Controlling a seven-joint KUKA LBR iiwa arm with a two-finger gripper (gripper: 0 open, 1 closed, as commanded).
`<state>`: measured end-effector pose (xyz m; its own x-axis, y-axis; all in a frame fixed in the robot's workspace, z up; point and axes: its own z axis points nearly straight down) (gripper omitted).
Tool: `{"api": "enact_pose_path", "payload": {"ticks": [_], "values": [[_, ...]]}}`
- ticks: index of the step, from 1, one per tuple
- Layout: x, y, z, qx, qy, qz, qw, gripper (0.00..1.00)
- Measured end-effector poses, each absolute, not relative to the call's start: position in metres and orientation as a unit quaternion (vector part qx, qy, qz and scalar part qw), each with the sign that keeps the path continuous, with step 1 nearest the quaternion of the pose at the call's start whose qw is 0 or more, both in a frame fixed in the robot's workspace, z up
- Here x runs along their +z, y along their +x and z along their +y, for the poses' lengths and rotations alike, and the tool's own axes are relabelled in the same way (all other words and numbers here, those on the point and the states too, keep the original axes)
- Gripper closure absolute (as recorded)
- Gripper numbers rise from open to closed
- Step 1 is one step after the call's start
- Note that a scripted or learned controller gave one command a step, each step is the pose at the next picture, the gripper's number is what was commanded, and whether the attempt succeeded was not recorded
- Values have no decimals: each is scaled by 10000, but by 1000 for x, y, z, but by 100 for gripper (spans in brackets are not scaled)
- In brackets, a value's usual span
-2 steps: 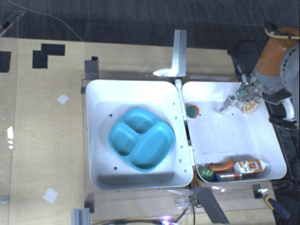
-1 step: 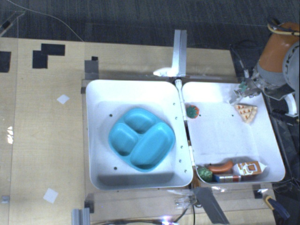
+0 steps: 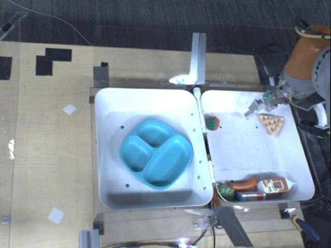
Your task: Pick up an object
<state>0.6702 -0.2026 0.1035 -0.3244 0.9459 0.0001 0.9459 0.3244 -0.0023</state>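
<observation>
No text I can read anywhere from my end. The small carton lying at the near edge of the right bin has an orange and white printed label, but the print is too small and blurred to make out any word, brand or number. The black block shapes on the surface at the far left are plain marks, not letters or digits.
</observation>
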Motion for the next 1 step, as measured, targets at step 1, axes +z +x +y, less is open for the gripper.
{"api": "enact_pose_path", "payload": {"ticks": [1], "values": [[87,622,-205,-14,-5548,-8319,-37,0]]}}
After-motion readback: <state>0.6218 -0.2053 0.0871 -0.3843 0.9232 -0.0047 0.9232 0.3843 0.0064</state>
